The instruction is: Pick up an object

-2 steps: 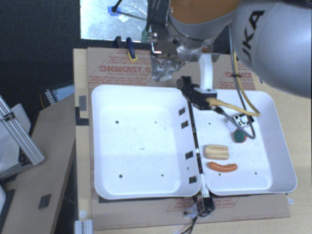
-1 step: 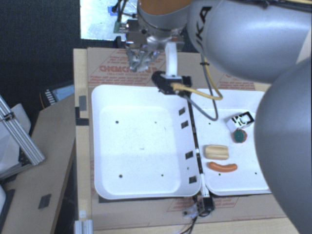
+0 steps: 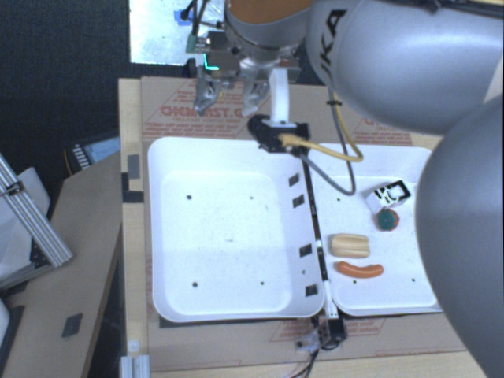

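Left bin [image 3: 216, 235]: nothing is carried here.
Tool [image 3: 230, 99]: held above the desk's far edge, fingers apart, nothing clamped.
Right bin [image 3: 409, 294]: bun [image 3: 350, 246], sausage [image 3: 360, 270], green ball [image 3: 387, 220] are clustered centrally.
Risk: a neighbour may be nudged, because they are closely spaced.

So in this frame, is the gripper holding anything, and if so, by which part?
Nothing is held. The gripper hangs open above the cardboard behind the left bin, with nothing between its fingers.
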